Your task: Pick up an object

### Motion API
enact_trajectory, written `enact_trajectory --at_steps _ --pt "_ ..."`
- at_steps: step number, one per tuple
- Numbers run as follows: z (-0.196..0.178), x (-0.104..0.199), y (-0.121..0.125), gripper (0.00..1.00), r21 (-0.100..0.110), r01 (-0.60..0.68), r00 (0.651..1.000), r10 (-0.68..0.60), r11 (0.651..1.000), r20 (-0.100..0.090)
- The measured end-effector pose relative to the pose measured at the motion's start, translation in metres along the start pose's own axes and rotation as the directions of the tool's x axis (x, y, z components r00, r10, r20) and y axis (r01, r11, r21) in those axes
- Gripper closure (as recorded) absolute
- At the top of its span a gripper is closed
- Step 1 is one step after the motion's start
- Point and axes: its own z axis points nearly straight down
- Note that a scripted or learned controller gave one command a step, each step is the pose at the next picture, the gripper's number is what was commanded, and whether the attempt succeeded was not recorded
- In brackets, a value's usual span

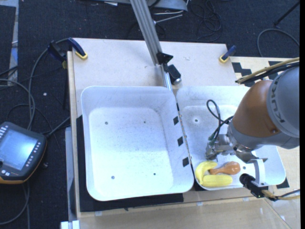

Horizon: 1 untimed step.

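Observation:
In the right bin (200, 109), near its front left corner, lies a yellow banana-like toy (213, 179) with an orange-brown drumstick-shaped toy (227, 168) resting along its upper side. My gripper (215, 148) hangs just above and behind these two objects, at the end of the grey arm with the orange band (255, 113). The wrist and cables hide its fingers. Nothing shows between them.
The left bin (128, 142) sits beside the right one, sharing a raised middle wall with black marks. A slanted metal pole (150, 30) rises behind the bins. A teach pendant (16, 151) lies on the floor at the left. Yellow clamps mark the bench's back corners.

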Motion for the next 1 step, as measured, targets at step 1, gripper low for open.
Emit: enact_trajectory --at_steps 1 --pt "-0.0539 -0.0098 0.0032 1.0 -0.002 0.0 1.0 0.0 1.0 0.001"
